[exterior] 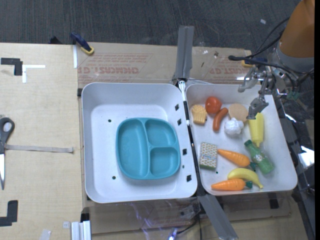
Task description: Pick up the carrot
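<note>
Two orange carrots lie in the right bin (287, 149): one carrot (234, 157) rests at a slant near the middle, and a second carrot (231, 185) lies along the front wall under a banana (245, 175). My gripper (257, 105) hangs over the bin's back right part, just above the top end of a yellow vegetable (256, 128). It is well behind both carrots and touches neither. Nothing shows in its grasp.
The right bin also holds a red tomato (213, 104), a sausage (219, 119), a yellow waffle piece (199, 114), a bread roll (238, 111), a white garlic bulb (233, 127), a cracker (208, 155) and a green bottle (259, 158). A teal divided plate (148, 148) sits in the left bin (95, 134).
</note>
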You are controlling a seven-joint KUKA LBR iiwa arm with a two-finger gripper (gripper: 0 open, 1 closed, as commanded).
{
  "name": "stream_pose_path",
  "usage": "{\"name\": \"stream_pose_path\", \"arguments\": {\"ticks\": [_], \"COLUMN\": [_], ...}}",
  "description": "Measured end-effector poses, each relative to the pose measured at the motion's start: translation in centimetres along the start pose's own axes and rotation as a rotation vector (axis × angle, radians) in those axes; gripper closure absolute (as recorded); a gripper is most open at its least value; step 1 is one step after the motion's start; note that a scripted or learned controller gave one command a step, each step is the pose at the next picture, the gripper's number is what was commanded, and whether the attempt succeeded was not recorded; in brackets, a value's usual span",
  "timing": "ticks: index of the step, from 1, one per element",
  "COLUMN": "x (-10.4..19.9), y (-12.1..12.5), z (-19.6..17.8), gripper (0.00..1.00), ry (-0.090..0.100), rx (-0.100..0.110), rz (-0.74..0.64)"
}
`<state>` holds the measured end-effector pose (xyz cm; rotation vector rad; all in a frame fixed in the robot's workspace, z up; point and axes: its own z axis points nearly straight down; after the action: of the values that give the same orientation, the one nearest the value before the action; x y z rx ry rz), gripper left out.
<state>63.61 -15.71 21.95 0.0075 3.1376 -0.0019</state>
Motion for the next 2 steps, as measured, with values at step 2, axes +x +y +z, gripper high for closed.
{"name": "stream_pose_path", "arguments": {"ticks": [2], "x": [12.7], "y": [5.9], "z": [12.6], "gripper": [0.0], "ry": [0.0], "rx": [-0.001], "rz": [-0.197]}}
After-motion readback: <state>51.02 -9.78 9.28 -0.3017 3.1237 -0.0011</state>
